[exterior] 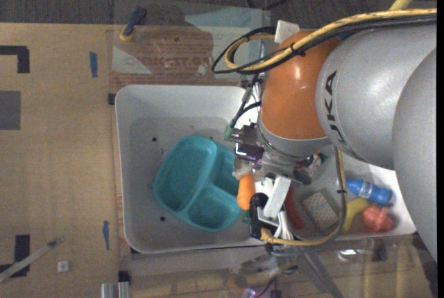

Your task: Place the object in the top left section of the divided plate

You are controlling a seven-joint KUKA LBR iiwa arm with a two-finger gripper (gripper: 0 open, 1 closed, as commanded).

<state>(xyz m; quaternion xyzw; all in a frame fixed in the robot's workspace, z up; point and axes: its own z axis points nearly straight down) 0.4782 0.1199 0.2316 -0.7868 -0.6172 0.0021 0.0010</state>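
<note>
Orange object [245, 193]: just right of frame centre, at the right-hand rim of the teal divided plate [191, 186], directly beneath the wrist of the arm [361, 89]. Contact with the rim: not resolvable.

State of jaws: cannot tell; hidden under the wrist. Grip on the orange object: likewise not confirmable.

Step in hand (judged): carry toward the plate, with the orange object at the plate's edge. Placement not yet done; all visible plate sections bare.

Next move (judged):
- Travel toward the upper left of the frame until above the upper-left section [182, 175], apparently the largest compartment.
- Stop short of the divider ridges to avoid a landing across two sections.
- Lower, then release inside the section walls.

Containers:
- Left white bin [139, 116], centre-left of frame: teal divided plate only, plus a few dark specks on the floor.
- Right white bin [361, 168], lower right of frame, partly covered by the arm: blue bottle [369, 190], yellow item [355, 210], pink-red item [379, 219], tan checked pad [319, 209], red item [296, 215].
- Desk [55, 151], left of frame: no loose task items.
</note>
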